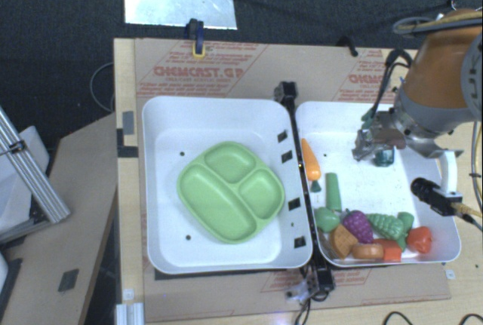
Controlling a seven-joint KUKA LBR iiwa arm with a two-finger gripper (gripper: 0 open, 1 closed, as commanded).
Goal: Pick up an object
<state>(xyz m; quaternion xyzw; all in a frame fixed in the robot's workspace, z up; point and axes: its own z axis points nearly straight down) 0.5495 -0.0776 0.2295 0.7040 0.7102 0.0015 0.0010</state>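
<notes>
Orange carrot (309, 158) lengthwise along bin divider.

Red "CHEMCAST GP" printing repeats across the brown board (219, 67) under the bins; partly legible elsewhere.

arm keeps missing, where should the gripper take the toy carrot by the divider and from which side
Grip the toy carrot across its thicker orange middle, coming straight down. It lies flat along the right bin divider wall, so close the fingers across its narrow width, not lengthwise.
</notes>
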